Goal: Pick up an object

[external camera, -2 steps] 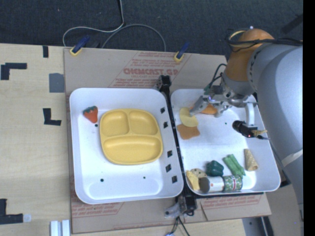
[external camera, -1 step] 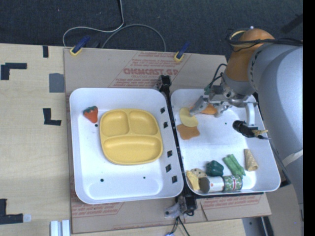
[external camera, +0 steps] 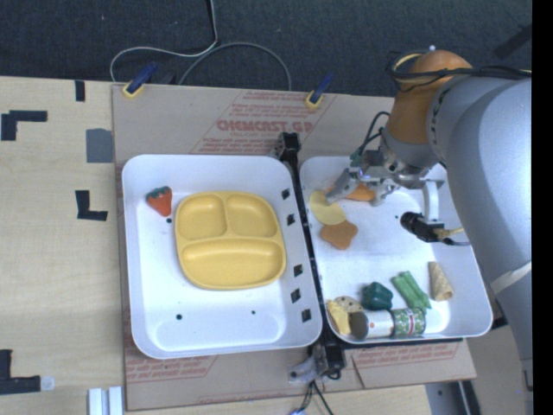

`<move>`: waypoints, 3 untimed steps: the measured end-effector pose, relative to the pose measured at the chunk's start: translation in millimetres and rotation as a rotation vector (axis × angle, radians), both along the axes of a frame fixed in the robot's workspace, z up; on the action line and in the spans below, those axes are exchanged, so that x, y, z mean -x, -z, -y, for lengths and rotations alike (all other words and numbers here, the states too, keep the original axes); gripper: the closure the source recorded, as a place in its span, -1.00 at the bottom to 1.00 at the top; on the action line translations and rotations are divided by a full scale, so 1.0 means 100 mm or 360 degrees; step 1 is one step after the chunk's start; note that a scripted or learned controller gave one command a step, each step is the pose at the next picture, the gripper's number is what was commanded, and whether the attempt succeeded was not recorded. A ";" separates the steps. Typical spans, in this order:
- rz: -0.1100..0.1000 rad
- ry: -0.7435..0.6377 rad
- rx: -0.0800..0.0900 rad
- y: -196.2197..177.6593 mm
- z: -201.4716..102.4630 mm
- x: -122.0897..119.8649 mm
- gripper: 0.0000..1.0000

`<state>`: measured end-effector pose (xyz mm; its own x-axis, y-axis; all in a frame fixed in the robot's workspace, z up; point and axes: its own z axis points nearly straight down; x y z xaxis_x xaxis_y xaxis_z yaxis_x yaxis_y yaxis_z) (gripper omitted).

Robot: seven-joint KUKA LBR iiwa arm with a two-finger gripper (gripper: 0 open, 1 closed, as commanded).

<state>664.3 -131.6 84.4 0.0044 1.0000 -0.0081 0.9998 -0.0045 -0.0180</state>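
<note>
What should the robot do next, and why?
Probably drop a little lower. The pincer hangs over the right bin's far end, by an orange piece and a pale yellow disc, and I see nothing between its fingers.
</note>
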 end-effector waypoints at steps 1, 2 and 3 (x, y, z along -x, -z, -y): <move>0.0045 -0.0007 -0.0006 -0.98 0.24 -0.06 -1.00; 0.0007 -0.0004 -0.0018 -0.50 0.01 1.01 -1.00; 0.0034 -0.0005 -0.0010 0.00 0.15 1.50 -1.00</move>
<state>514.1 -146.8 84.4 0.0016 1.0000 -0.0017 1.0000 -0.0016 0.0031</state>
